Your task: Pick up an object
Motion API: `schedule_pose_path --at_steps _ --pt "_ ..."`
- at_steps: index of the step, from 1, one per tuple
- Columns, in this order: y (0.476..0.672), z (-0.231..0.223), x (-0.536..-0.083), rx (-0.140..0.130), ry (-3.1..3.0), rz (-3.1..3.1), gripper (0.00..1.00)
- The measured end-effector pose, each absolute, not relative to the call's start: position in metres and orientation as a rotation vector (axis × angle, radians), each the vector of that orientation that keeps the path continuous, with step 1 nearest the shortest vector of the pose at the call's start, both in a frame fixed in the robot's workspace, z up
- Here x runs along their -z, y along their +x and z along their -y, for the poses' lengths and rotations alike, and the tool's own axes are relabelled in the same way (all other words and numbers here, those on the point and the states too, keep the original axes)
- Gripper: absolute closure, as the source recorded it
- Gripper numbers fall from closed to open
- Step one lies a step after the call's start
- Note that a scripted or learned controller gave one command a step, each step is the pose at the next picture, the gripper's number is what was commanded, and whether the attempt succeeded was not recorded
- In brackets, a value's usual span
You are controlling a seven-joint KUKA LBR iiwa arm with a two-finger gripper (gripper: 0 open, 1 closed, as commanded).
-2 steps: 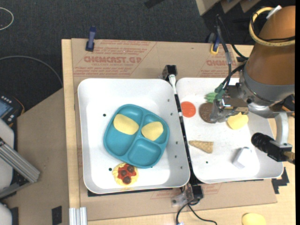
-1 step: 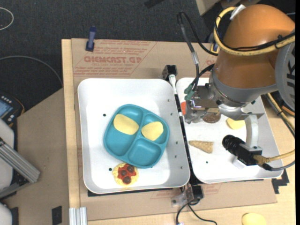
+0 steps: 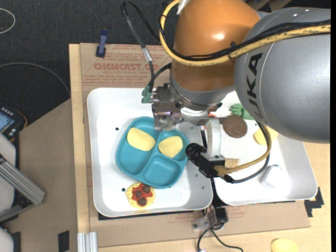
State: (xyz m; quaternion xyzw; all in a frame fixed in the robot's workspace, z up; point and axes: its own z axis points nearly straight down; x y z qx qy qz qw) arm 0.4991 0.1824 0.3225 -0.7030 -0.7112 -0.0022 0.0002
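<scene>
1 arm [image 3: 252, 62] bent low over blue tray [image 3: 149, 159]; jaws' state unclear.

The gripper [image 3: 167, 121] hovers over a blue divided plate [image 3: 149, 167].

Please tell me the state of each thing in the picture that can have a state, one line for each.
blue divided tray: upright in the left bin, holding two yellow pieces in its upper compartments.
small pizza toy: lying flat on the left bin floor, below the tray.
brown round piece: lying flat in the right bin.
end effector: over the tray's upper edge.
</scene>
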Motion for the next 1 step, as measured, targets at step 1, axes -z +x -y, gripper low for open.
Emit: schedule_pose_path --at_steps 1 --pt "0.4828 -0.1314 -0.391 0.01 -2.229 2.22 1.0"
